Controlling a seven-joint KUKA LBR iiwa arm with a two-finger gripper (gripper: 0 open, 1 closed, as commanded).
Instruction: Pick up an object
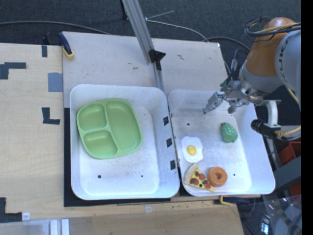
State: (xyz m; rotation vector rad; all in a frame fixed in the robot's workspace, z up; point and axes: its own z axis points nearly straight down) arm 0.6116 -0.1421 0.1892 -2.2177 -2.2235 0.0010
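Four toy foods lie in the right bin (254, 180), spread apart, which I judge leaves room to close on any one. Nearest the camera, well below the end effector (222, 104), sit the pizza slice (198, 178) and the doughnut (217, 176), touching; the fried egg (192, 149) lies above them. Just below the end effector is the green, bumpy vegetable (228, 132), the likeliest pick. Its two fingers are spread wide and hold nothing. Far to its side, the left bin (88, 185) holds a green divided plate (108, 128).
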